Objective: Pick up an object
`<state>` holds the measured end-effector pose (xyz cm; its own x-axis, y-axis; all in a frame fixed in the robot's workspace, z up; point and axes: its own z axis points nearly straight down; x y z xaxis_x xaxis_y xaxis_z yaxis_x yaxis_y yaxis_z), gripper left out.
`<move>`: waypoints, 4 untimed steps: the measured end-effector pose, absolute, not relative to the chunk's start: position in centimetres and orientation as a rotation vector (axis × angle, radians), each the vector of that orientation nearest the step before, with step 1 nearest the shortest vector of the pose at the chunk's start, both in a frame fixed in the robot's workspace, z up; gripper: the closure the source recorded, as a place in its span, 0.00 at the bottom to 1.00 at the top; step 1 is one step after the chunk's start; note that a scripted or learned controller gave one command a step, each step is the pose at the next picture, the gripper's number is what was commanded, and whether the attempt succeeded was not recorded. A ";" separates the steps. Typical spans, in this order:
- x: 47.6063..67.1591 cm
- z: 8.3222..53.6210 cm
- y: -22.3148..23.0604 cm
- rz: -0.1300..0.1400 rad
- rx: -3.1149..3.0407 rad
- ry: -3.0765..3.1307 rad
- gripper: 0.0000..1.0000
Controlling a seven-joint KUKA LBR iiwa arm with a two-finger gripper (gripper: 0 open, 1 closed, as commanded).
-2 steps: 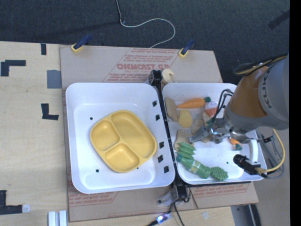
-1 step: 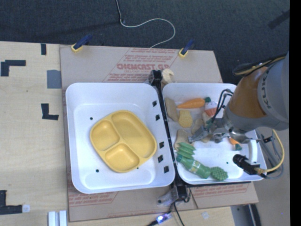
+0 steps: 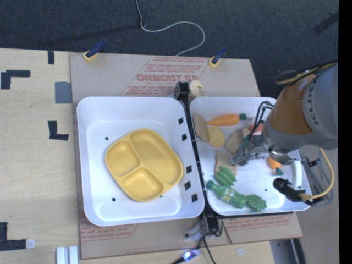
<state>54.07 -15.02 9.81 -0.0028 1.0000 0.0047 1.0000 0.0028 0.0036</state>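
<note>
Gripper (image 3: 240,157) low in the right bin (image 3: 264,201) among toy food.
We cannot tell how it stands; nearby we see a carrot (image 3: 224,120), and red cardboard (image 3: 165,76) lettering too blurred to read.

Wooden bench (image 3: 33,164) with black marks on its pale top, seen at a slant from above. Directly on it, a brown cardboard sheet (image 3: 165,73) printed in red, clipped along its far edge by two blue-and-yellow clamps (image 3: 94,49). On the cardboard, two shallow white bins side by side, touching along the middle: left bin (image 3: 91,147), right bin (image 3: 258,102). Thin white cable (image 3: 181,26) looping over the dark floor (image 3: 55,10) beyond the cardboard's far edge.
</note>
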 end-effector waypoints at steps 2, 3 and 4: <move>55.4 21.4 -15.4 -0.003 -2.222 -2.226 1.00; 55.4 22.5 -15.3 0.001 -2.220 -2.222 1.00; 57.2 21.4 -10.1 0.000 -2.213 -2.227 1.00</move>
